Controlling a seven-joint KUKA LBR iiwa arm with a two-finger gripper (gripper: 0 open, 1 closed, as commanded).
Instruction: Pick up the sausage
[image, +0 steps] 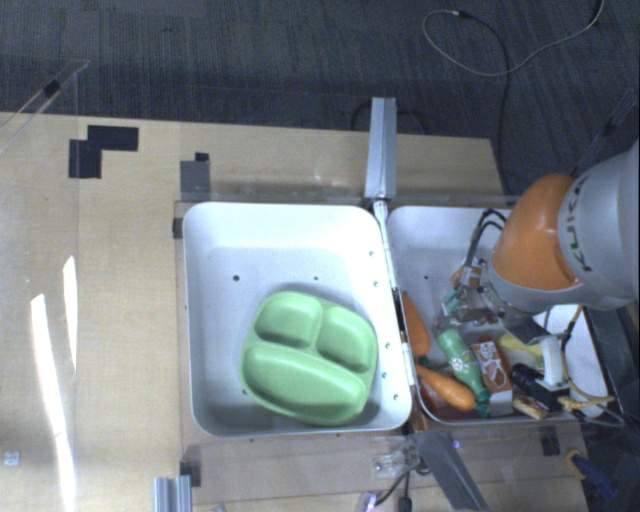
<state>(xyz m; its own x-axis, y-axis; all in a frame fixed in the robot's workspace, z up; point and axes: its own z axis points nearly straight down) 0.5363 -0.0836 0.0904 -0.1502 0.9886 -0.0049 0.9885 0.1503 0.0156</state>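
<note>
Grey arm (590, 240) hides much of the right bin (420, 235) (tool (468, 305) unclear).

Arm (590, 235): grey, orange band above wrist, enters from the right, bent downward at mid depth. Gripper (470, 305): pointing down-left, low; finger state indiscernible.

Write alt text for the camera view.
A grey and orange robot arm reaches into the right white bin, its end effector low over a pile of toy food. The left bin holds a green divided plate.
</note>
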